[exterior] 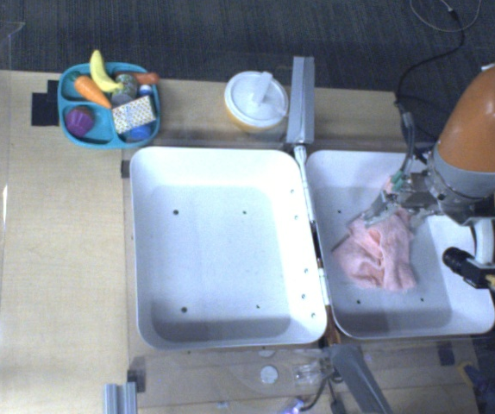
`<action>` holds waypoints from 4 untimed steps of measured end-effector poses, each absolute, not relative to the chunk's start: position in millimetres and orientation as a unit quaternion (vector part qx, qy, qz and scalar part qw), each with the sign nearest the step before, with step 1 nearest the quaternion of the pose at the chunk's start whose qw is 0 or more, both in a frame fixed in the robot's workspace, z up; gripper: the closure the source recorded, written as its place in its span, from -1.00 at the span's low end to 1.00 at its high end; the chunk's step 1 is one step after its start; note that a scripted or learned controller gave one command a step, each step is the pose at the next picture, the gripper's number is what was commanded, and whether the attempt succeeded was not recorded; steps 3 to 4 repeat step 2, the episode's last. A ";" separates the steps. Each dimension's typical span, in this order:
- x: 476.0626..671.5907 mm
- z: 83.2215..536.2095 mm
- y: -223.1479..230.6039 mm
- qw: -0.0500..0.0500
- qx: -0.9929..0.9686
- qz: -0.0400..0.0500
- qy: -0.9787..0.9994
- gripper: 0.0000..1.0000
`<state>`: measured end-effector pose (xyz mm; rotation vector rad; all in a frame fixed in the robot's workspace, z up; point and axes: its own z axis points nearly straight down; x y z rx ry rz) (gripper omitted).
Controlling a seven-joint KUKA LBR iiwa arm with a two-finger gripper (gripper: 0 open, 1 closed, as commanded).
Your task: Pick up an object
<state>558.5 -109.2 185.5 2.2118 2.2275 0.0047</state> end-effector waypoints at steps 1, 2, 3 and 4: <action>559.5 99.7 -110.3 0.007 0.693 0.005 0.721 -1.00; 530.8 94.7 -128.3 0.012 0.734 0.009 0.679 -1.00; 530.8 94.7 -128.3 0.012 0.734 0.009 0.679 -1.00; 530.8 94.7 -128.3 0.012 0.734 0.009 0.679 -1.00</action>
